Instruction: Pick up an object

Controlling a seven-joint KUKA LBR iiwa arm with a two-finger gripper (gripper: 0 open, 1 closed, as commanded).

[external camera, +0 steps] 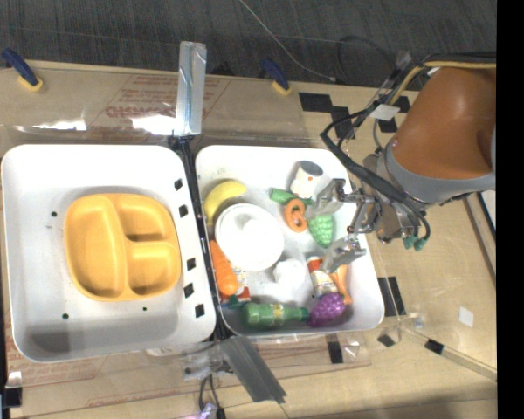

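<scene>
The gripper [339, 225] is seen low over the right bin [354, 177], near its right wall, with its two metal fingers spread apart and nothing between them. A green bumpy fruit [321, 229] lies just between or just beside the fingers; contact cannot be confirmed from this slant.

No single target is named, so any item counts. The right bin is crowded: a white bowl [250, 234] in the middle, a yellow banana [222, 195] at its upper left, an orange carrot [224, 271] along the left wall, a green bottle [267, 313] at the bottom, purple grapes [328, 307] beside it, a small white cup [306, 180] at the top. A yellow divided tray [127, 243] sits alone in the left bin [35, 190].

Risks judged from here:
- The green fruit is probably small and rounded, so it could be squeezed out sideways when the fingers close.
- Neighbours are packed tight; a finger could be landed on the orange piece [296, 215] or the small bottle [323, 279] instead, and a clean closure blocked.
- The bin wall is close, so a finger could be caught against it.
- Two items could be pinched together and dropped on lifting.
</scene>
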